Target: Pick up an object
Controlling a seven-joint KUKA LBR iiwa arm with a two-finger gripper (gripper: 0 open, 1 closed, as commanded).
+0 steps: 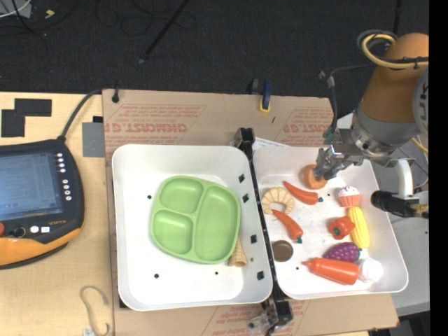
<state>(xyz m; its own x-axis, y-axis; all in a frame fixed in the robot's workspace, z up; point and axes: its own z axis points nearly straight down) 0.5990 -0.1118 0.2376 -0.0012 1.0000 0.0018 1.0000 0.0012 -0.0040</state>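
The tool [326, 165] hung low at about one o'clock in the right bin [392, 257], touching a small orange toy [314, 177]; I could not tell its grip state. At nine o'clock, a green plate [194, 219] lay in the left bin [133, 257].

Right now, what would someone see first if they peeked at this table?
Probably the big green divided plate in the left bin. Next, the bright pile of toy food in the right bin: red peppers, yellow corn, purple grapes. The robot's gripper hangs over that bin's far edge.
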